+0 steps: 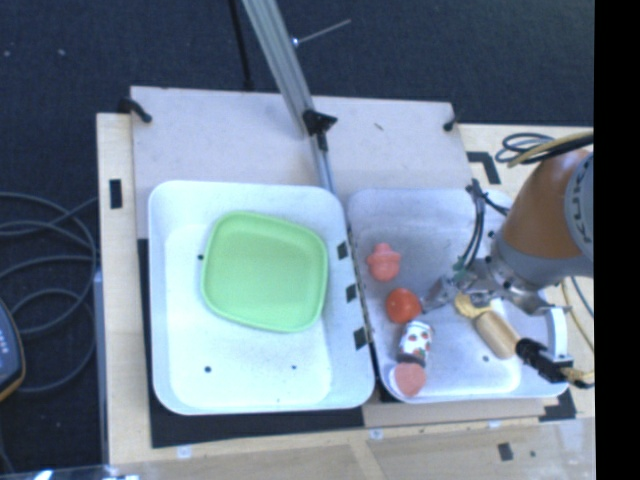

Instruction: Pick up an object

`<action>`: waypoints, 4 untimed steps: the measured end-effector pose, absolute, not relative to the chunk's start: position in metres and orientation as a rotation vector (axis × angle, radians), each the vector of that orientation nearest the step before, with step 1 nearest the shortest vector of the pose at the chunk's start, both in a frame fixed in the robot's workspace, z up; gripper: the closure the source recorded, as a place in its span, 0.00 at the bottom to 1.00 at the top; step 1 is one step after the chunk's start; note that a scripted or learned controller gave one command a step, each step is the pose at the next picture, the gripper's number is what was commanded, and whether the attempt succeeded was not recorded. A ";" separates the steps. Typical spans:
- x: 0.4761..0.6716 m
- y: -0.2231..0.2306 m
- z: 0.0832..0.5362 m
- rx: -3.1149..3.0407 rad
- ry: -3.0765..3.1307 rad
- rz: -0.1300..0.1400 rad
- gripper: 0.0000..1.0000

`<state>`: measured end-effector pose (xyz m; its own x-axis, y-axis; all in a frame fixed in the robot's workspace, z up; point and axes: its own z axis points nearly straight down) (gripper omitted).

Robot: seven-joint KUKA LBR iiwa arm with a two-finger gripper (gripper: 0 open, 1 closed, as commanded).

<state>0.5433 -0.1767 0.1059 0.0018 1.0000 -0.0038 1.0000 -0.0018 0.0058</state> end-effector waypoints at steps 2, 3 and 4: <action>0.551 -0.177 0.163 2.219 2.219 0.004 1.00; 0.552 -0.178 0.213 2.218 2.218 0.005 1.00; 0.542 -0.128 0.214 2.217 2.225 0.002 1.00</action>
